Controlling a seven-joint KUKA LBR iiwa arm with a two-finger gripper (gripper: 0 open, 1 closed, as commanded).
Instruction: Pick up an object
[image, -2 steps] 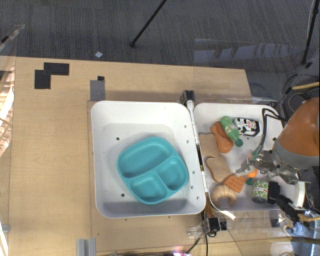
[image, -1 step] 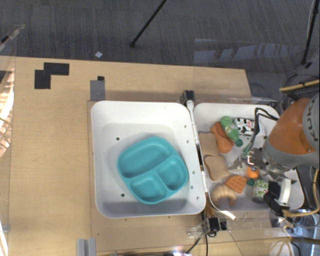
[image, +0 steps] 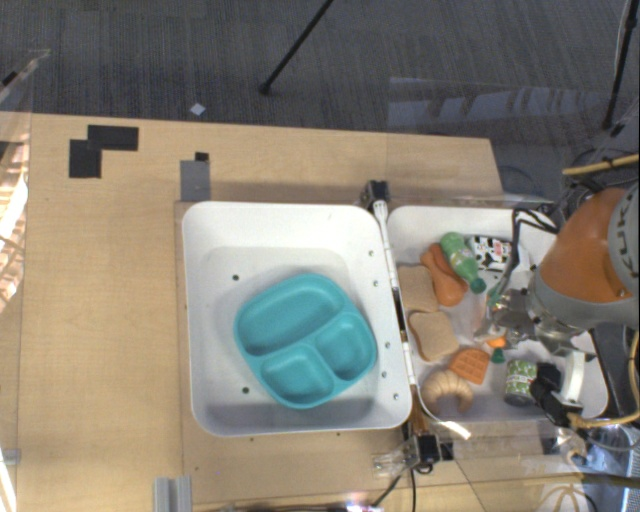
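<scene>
smooth teal three-compartment plate (image: 305, 340) fills the left bin (image: 200, 300); tool (image: 497, 322) grip state cannot be told.

A light wooden surface (image: 100, 330) carried two shallow white bins side by side. The left bin (image: 200, 300) held a teal divided plate (image: 305, 340) with three compartments, lying slightly turned near the bin's middle. Black patches (image: 100, 148) marked the surface toward its far left corner, and a small grey block (image: 195, 180) stood just beyond the left bin's far edge. A black clamp (image: 376, 190), or possibly a bracket, sat at the far end of the seam between the bins. Beyond the surface lay dark grey carpet (image: 150, 50), crossed by a thin black rod (image: 297, 47).
</scene>
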